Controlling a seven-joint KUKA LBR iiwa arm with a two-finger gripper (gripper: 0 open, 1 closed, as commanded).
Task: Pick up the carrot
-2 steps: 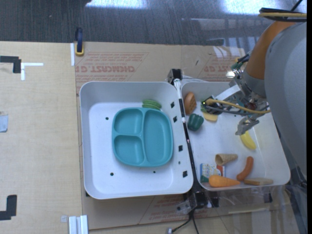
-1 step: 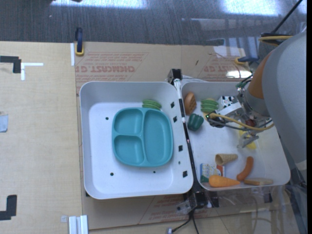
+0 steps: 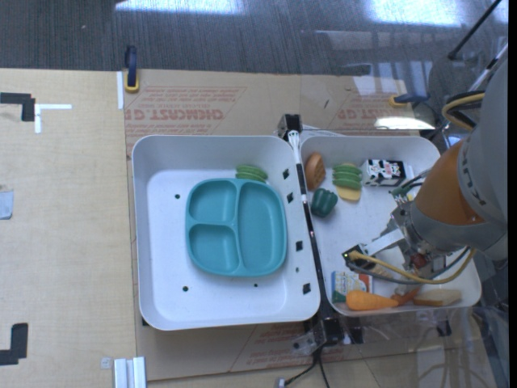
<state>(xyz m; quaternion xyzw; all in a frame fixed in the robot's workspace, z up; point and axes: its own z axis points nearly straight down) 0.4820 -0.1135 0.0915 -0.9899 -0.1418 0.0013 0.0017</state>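
Carpet (image 3: 242,31) lies dark beyond the bench (image 3: 65,217); bins (image 3: 149,241) sit on a printed brown sheet (image 3: 186,111); end effector (image 3: 404,255) openness unclear.

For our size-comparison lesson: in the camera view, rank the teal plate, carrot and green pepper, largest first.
1. teal plate, clearly largest.
2. carrot and green pepper look too alike to rank: the carrot is longer, the pepper wider.

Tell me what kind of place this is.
Likely a robotics lab: a robot arm reaches over two white bins holding a toy carrot and a teal divided plate.
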